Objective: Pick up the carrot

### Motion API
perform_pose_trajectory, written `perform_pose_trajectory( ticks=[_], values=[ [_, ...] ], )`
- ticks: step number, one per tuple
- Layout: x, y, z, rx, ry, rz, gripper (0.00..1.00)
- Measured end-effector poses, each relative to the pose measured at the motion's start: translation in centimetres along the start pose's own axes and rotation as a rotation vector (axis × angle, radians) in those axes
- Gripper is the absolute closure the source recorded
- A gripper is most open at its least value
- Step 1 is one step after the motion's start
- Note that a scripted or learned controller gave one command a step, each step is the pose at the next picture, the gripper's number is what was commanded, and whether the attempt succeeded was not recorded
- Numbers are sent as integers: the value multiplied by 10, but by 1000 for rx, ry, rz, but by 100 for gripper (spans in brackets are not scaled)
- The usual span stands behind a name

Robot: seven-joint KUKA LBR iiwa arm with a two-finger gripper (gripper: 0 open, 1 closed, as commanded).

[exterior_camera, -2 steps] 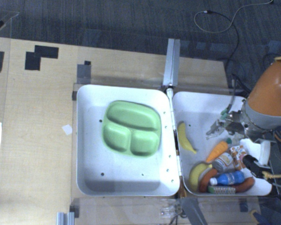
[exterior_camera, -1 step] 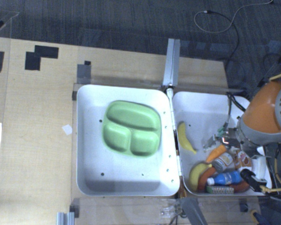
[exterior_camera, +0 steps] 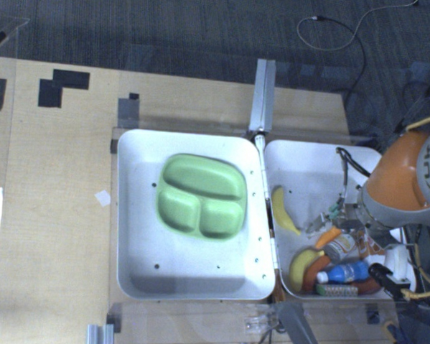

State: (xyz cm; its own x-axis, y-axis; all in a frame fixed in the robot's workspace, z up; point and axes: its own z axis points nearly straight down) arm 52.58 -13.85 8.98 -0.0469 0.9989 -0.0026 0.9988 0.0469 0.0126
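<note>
Camera view: 1 carrot (exterior_camera: 327, 237), 1 banana (exterior_camera: 284, 211), 1 btl (exterior_camera: 345, 273), 2 bins (exterior_camera: 126, 220).

Tabletop (exterior_camera: 47, 216): pale wood, marked with black squares at the far left.
Left bin (exterior_camera: 134, 271): set on the tabletop.
Right bin (exterior_camera: 301, 165): placed just beside it, a metal rail (exterior_camera: 263, 98) seen beyond them.

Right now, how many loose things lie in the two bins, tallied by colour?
Green: 1, the tray in the left bin
Yellow: 2, the banana and the lemon in the right bin
Orange: 1, the carrot
Blue: 1, the bottle
Red-brown: 1, a sausage-like piece
Total: 6; others may be hidden under the arm.
</note>
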Motion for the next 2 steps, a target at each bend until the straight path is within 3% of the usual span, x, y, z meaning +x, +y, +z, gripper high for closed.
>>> perform_pose_trajectory(
  ticks=[1,2],
  values=[
    [2,3,-11,-7,1,-3,100],
    [56,64,-95,7,3,-168,100]
  ],
)
